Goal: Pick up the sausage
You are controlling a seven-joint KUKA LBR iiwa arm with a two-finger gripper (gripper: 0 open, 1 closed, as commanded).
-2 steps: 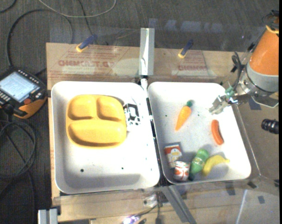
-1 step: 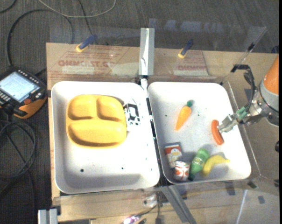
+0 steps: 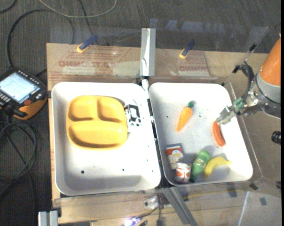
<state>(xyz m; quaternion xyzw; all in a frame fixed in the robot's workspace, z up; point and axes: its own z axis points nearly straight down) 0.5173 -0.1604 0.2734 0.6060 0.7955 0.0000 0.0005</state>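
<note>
Camera view: sausage (image 3: 219, 133) looked light, smooth, probably slippery plastic; best pinched mid-length across its narrow width. Pincer (image 3: 225, 117) just above its far end; couldn't tell how wide.

— What does the arm (image 3: 272, 81) look like at the frame's right side?

— Its upper part is a rounded orange band; below it sits a grey, ring-shaped wrist section with a darker underside.

— And beyond the wrist?

— A narrow gripper (image 3: 225, 117) made of pale grey metal, with a small greenish patch near its middle. It tapers to a thin, light-coloured tip.

— Any cabling?

— Yes, a thin black cable loops off the wrist's upper left side, and a fine light line runs diagonally above it. Screws or markings are too small to tell.
</note>
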